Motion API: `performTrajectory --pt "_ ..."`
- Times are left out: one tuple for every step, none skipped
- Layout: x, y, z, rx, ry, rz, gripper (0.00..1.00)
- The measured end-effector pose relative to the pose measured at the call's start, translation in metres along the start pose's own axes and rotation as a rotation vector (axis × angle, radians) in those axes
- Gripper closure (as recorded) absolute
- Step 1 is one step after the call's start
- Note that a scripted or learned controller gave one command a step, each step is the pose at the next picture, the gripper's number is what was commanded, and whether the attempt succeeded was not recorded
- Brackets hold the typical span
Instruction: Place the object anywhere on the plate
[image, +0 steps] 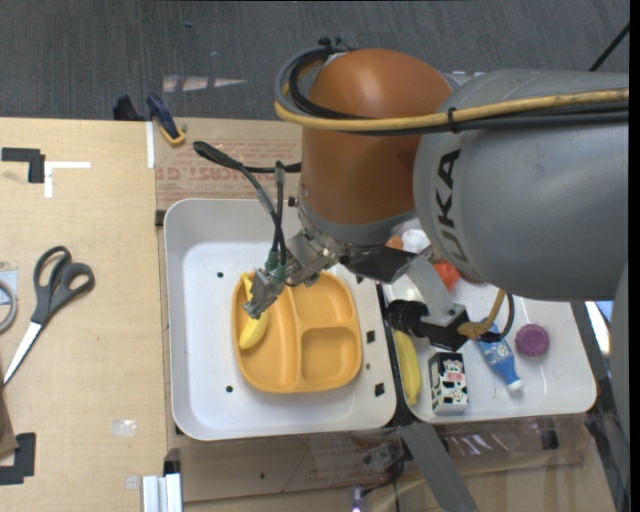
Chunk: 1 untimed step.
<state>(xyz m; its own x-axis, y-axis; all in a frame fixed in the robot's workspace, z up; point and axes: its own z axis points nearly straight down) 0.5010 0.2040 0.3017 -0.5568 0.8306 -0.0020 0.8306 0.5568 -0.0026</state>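
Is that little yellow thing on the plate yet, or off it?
On it: the yellow object lies on the orange divided plate's left edge, beneath the end effector.

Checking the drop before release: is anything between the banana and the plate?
Nothing visible. The gripper is at the left edge of the plate, and the banana below it already lies against the plate's left compartment, with no other thing between them.
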Motion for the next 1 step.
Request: performTrajectory --pt "-0.0779 0.0821 -0.1896 -0.002 0.000 0.141 0.00"
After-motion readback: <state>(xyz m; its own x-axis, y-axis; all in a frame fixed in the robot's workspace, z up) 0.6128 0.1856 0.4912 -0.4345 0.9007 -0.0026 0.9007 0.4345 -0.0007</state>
